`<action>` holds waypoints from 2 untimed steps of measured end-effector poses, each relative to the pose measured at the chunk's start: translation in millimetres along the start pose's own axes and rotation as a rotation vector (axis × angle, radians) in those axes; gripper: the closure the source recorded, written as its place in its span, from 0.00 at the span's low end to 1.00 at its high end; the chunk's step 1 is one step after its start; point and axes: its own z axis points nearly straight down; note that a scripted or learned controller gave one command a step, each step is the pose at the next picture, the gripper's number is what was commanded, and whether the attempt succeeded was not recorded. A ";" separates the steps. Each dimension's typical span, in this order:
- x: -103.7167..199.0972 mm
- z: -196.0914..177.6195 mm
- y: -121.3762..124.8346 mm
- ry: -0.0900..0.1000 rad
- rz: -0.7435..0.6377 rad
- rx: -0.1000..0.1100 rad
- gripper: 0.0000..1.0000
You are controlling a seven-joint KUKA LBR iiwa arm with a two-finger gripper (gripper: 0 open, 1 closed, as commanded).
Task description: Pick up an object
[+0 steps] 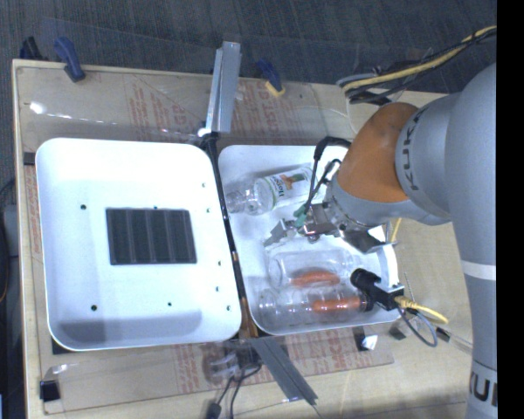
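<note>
1. i see my end effector [307, 227] low in the right bin [244, 168]; i cannot tell its grip.
2. clear plastic bottles [279, 188] lie there, glossy, rounded.
3. left bin [65, 173] holds a dark ribbed rectangle [151, 236].

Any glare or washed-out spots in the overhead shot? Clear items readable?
Camera view: left bin nearly blown out white, with a soft shadow in its near corner; clear bottle and clear plastic items in the right bin blend into the white, with faint edges; arm sharp.

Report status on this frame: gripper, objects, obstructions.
Gripper low over right bin, finger state unclear. Clear bottle lying behind it, not grasped. Orange-marked clear items crowd the bin's front.
</note>
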 end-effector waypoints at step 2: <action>29.6 38.3 -55.7 0.001 -0.051 -0.004 0.00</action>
